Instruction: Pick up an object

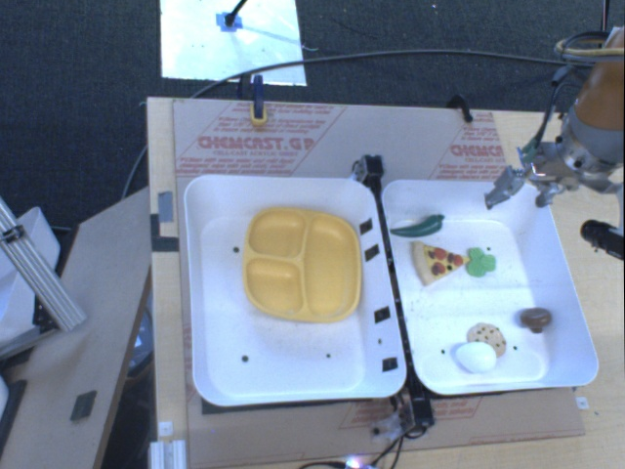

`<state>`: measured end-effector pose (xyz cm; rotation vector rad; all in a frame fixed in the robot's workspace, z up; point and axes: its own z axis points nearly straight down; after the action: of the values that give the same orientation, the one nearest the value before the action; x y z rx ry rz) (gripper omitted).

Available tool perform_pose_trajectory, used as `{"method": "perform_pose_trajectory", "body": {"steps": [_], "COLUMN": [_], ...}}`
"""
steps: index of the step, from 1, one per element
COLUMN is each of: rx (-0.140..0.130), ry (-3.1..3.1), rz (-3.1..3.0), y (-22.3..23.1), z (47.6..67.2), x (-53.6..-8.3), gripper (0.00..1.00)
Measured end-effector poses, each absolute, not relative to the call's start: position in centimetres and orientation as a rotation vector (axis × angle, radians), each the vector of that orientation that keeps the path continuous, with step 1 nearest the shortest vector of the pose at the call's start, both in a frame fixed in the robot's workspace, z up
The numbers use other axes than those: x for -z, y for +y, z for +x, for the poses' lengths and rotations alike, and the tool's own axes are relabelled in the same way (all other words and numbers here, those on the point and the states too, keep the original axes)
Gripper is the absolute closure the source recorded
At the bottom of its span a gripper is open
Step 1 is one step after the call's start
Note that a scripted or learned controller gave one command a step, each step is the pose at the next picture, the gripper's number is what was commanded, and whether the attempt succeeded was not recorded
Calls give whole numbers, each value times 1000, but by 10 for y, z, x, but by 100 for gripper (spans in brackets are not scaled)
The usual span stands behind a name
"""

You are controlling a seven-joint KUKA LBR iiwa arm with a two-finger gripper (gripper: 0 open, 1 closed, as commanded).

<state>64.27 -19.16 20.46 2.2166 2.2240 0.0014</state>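
Arm [596,106] half cut off at right edge, fingers [503,192] splayed, unladen, above right bin [562,262].

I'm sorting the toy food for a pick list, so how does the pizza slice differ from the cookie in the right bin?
The pizza slice is a yellow wedge with red dots; the cookie is a round tan disc with dark chips. The pizza slice lies mid-bin touching a green broccoli piece; the cookie lies nearer the front, against a white egg. The pizza slice looks larger. Both lie flat in the right bin.
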Motion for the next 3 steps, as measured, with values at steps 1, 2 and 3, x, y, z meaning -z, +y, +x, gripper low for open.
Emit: {"method": "perform_pose_trajectory", "body": {"steps": [1,2,3], "rx": [1,1,-1], "ry": [2224,2223,2223], "rz": [2220,2221,2217], "y": [-190,-194,-194], "z": [635,632,633], "x": [-160,-99,-85], "gripper": [0,0,0]}}
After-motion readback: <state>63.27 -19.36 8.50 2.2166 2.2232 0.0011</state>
